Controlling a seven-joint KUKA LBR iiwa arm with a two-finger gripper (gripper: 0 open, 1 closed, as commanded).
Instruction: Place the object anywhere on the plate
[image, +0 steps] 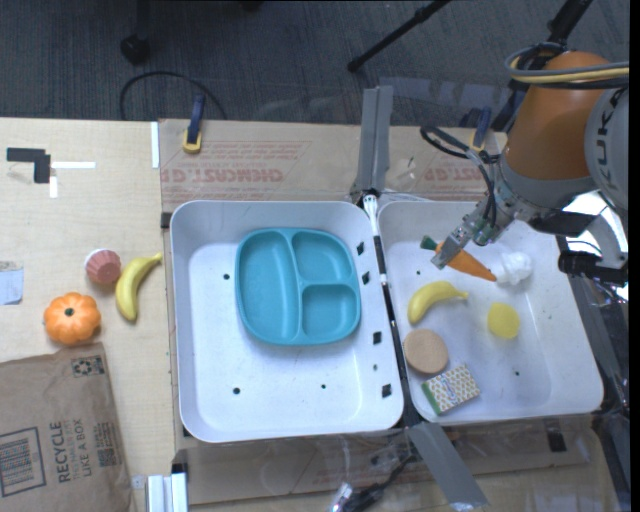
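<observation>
A teal divided plate lies in the left white bin, with nothing on it. In the right bin an orange carrot with a green top lies near the back. My gripper hangs at the carrot's left end, touching or just over it; I cannot tell which. In front of the carrot lie a yellow banana, a yellow lemon, a tan round disc and a checkered packet. A white lump sits beside the carrot on its right.
The metal divider stands between the bins at the back. Left of the bins on the bench lie a small pumpkin, a second banana, a pink cupcake and a paper bag.
</observation>
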